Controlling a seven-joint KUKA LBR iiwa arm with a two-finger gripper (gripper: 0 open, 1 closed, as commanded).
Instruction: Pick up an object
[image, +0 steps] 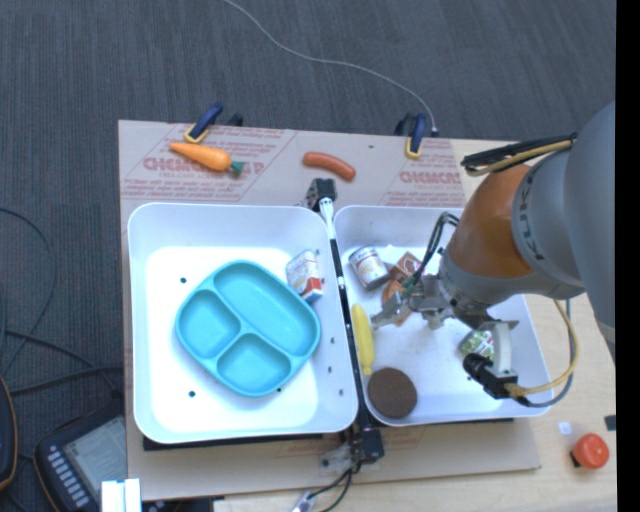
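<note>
Objects in the right bin: a small can (367, 266) lying on its side near the back left, a brown packet (404, 268) just right of it, a yellow banana (363, 338) against the left wall, a brown disc (392, 392) at the front left corner, and a small green-and-white item (479, 343) toward the right.
Banana axis: its long axis runs front to back along the divider between the bins, one tip toward the can, the other toward the disc.
Can axis: tilted, its open end facing front-left.
My tool (398, 300): low over the middle of the right bin (530, 390), reaching leftward, just beside the brown packet and near the can; I cannot tell how it is set or whether it touches anything.
My arm: it enters from the right, the orange band above the wrist over the right bin's back half.
Left bin (150, 300): a blue divided plate (247, 327) in the middle, a small red-and-white carton (305, 274) by the right wall.
Table (270, 165) behind the bins: a toy carrot (203, 156) and a sausage (329, 165), well apart.
</note>
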